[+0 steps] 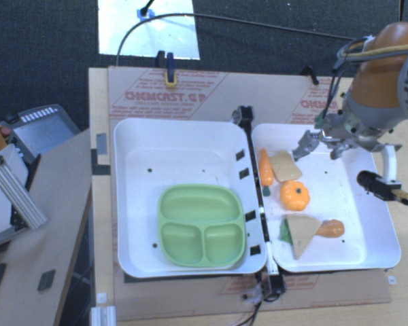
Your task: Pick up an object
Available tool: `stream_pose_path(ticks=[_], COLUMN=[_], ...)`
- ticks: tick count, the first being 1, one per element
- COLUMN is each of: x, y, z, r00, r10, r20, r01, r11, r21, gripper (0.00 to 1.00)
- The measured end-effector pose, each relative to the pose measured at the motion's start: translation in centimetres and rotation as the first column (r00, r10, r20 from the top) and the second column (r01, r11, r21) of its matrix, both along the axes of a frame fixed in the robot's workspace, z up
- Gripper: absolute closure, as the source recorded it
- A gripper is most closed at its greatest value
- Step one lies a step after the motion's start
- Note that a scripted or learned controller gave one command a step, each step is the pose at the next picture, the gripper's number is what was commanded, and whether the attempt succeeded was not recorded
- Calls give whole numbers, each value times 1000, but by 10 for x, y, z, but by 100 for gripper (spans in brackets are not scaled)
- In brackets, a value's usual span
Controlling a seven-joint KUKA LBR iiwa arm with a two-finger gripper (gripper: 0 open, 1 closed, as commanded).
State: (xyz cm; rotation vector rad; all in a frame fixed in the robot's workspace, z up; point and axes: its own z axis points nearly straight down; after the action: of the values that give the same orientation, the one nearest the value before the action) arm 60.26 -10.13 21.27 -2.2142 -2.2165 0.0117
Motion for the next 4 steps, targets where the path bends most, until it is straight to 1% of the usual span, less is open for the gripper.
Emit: stream_pose_path(ticks=[1, 2, 3, 4], x=[2, -6, -9, -7], y=[0, -2, 4, 1], z=[8, -50, -92, -127], r00=[1000, 1000, 1000, 1000], r10=[2, 0, 0, -3], r20=[12, 10, 12, 18], r01=[-2, 0, 0, 3], r11=[1000, 1000, 1000, 1000], r21=[-1, -1, -1, -7], gripper=[0, 0, 0, 0])
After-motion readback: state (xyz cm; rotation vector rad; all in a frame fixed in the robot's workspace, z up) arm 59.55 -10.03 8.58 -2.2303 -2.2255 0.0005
